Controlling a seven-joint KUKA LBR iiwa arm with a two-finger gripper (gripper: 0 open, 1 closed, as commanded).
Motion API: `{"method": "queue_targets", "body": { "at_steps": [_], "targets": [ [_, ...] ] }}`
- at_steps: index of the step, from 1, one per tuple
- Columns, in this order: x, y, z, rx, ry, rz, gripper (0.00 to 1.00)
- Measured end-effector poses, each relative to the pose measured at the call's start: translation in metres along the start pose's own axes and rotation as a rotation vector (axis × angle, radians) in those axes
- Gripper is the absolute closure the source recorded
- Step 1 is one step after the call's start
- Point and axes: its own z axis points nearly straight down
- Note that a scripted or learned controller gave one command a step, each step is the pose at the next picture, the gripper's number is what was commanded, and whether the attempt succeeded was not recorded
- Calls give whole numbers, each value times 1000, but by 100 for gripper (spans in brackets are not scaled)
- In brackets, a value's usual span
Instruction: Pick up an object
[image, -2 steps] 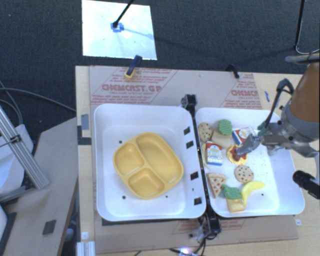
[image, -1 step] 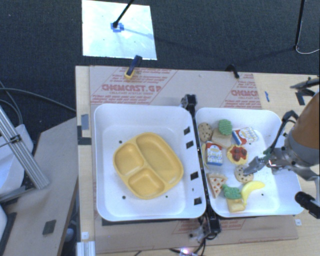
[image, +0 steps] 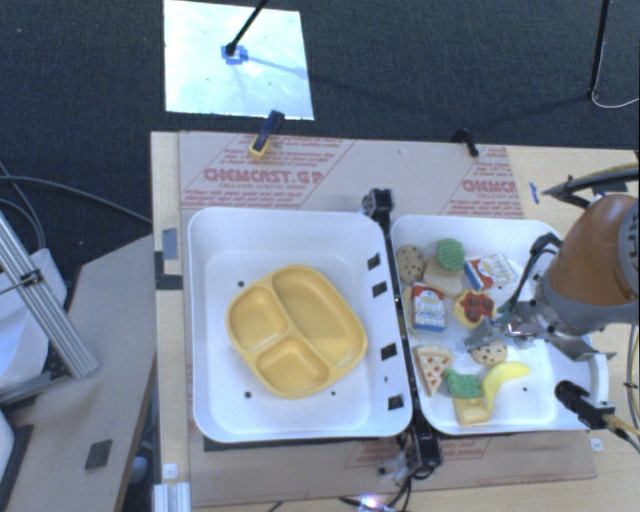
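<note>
The pincer is hovering low in the right bin, seemingly lining up on the toy cookie just beneath; whether it is gripping anything, I cannot tell.

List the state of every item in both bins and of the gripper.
Yellow divided tray: upright in the left bin, holding nothing.
Toy foods: piled loose in the right bin.
Cookie: flat.
Pizza slice: flat.
Banana: on its side.
Gripper: low over the pile, grip unclear.
</note>
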Motion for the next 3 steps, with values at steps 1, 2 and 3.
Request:
{"method": "queue_targets", "body": {
  "at_steps": [1, 2, 3],
  "targets": [
    [18, -14, 3, 2, 2, -1, 0],
    [16, 13, -33, -5, -1, -3, 0],
    [25, 3, 4, 2, 1, 0, 0]
  ]
}}
